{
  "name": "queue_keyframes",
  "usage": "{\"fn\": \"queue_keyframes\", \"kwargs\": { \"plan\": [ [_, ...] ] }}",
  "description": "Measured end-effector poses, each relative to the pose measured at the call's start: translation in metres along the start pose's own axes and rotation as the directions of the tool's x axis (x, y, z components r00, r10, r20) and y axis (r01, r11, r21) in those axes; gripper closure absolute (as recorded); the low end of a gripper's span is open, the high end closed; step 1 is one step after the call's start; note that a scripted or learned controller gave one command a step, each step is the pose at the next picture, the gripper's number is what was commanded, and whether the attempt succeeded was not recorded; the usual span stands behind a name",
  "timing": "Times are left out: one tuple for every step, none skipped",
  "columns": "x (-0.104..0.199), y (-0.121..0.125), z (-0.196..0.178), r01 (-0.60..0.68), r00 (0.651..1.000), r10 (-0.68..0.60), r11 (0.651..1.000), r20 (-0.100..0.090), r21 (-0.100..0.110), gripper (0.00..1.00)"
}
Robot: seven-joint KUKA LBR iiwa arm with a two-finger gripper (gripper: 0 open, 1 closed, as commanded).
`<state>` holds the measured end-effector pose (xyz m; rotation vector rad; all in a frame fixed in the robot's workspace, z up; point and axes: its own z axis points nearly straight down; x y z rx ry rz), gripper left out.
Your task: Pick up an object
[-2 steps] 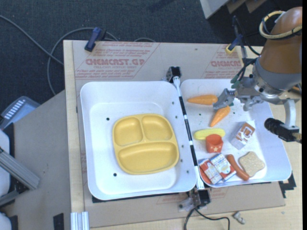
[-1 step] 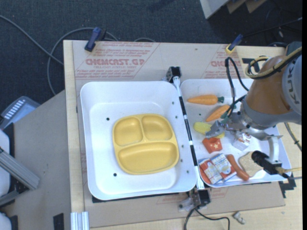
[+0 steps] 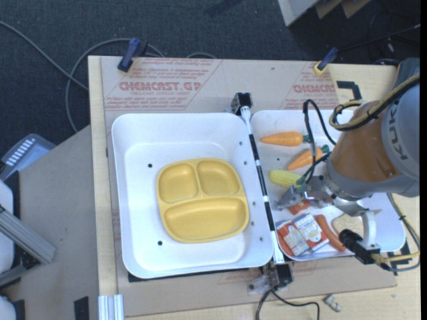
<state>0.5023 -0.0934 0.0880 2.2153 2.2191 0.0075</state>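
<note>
Dark carpet floor, a bench [image 3: 200,79] topped with printed cardboard, two shallow white bins side by side. Left bin [image 3: 133,199] holds one yellow divided plate [image 3: 200,199] — three compartments, nothing in them. Right bin [image 3: 280,122] holds the pickable stuff, and the arm [image 3: 363,155] is down over it from the right.

Gripper [image 3: 297,195] sits low near the right bin's left wall, just beside the corn cob [image 3: 283,177]. Can't tell how far apart the jaws are or whether anything sits between them — the metal parts blur together at this angle. Not calling a grasp.

Count in the right bin:
- carrots: two, one lying near the top [image 3: 282,139], one tilted below it [image 3: 301,159], partly under the arm
- corn cob: one
- red-and-white packet [image 3: 300,235]: one, near the front edge
- reddish sausage-like piece [image 3: 329,232]: one, touching the packet's right side

Wrist hides part of the bin, so there may be more under it.

Risks, my read: things are crowded around the gripper, so a close could nudge the corn into the bin wall or pinch two things at once. Round, smooth corn may roll out of a shallow pinch. Proximity to the divider between the bins also risks a finger clipping the rim.
</note>
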Motion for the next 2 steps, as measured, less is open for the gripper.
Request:
{"fn": "queue_keyframes", "kwargs": {
  "plan": [
    [0.0, -0.002, -0.008, -0.003, 1.0, 0.003, 1.0, 0.0, 0.005, 1.0],
    [0.055, 0.052, -0.097, 0.0, 1.0, 0.0, 1.0, -0.002, 0.006, 1.0]
  ]
}}
